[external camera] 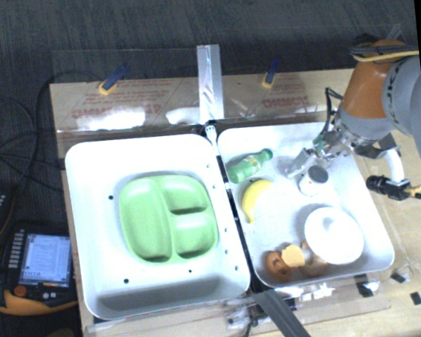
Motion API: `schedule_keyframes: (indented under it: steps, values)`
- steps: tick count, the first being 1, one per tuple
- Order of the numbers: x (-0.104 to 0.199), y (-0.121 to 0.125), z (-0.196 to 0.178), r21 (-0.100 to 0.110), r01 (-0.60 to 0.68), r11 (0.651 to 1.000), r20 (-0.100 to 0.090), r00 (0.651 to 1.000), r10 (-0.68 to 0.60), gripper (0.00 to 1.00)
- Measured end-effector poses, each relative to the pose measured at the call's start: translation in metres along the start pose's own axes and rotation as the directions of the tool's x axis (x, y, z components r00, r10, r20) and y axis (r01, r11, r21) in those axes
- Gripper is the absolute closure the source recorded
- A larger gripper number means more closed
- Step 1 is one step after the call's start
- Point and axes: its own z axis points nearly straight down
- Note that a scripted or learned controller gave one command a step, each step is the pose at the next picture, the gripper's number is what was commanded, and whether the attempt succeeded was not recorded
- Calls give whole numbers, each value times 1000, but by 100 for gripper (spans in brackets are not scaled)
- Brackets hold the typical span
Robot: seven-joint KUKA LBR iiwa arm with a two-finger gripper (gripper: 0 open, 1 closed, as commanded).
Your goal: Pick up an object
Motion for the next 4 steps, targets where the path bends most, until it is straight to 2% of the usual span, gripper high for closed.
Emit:
schedule_keyframes:
  steps: [1, 2, 3, 4]
  values:
    - [-1, 0, -8, 1, 1, 1000, 6, 1000, -1, 100]
    - [65, 20, -106, 15, -303, 953, 10, 953, 303, 100]
    - [91, 45, 0, 10, -663, 749, 18, 749, 663, 100]
    - [87, 50, -7, 7, -834, 552, 20, 552, 833, 100]
